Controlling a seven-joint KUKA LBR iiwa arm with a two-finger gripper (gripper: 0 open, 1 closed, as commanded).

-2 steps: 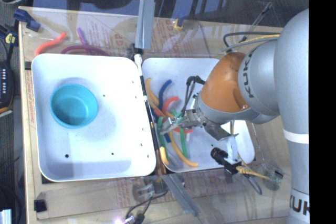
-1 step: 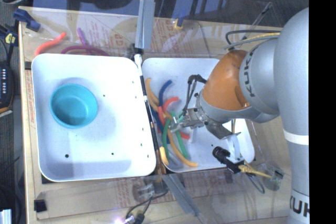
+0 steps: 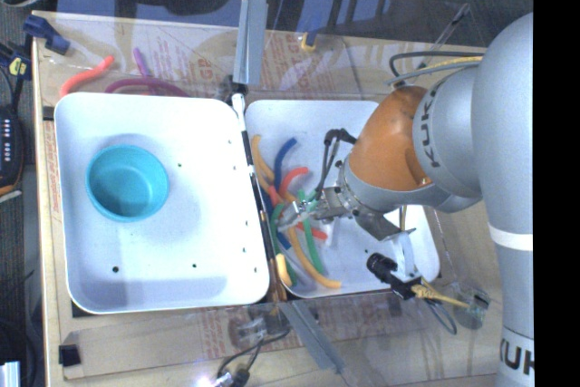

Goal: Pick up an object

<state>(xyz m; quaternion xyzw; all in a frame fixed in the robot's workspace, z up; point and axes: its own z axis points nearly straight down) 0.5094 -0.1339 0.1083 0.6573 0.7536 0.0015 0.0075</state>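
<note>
Pile of coloured curved sticks (image 3: pixel 290 208) lies against the left wall of the right bin (image 3: pixel 417 272), orange, blue, red, green and yellow pieces overlapping. Gripper (image 3: pixel 304 208) is down in the pile; whether it is closed on anything cannot be told. Left bin (image 3: pixel 208 281) holds a blue bowl (image 3: pixel 128 183) near its left side.

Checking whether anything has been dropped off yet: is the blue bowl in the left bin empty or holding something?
Empty. The blue bowl sits upright in the left bin, and its inside shows plain blue all over.
</note>
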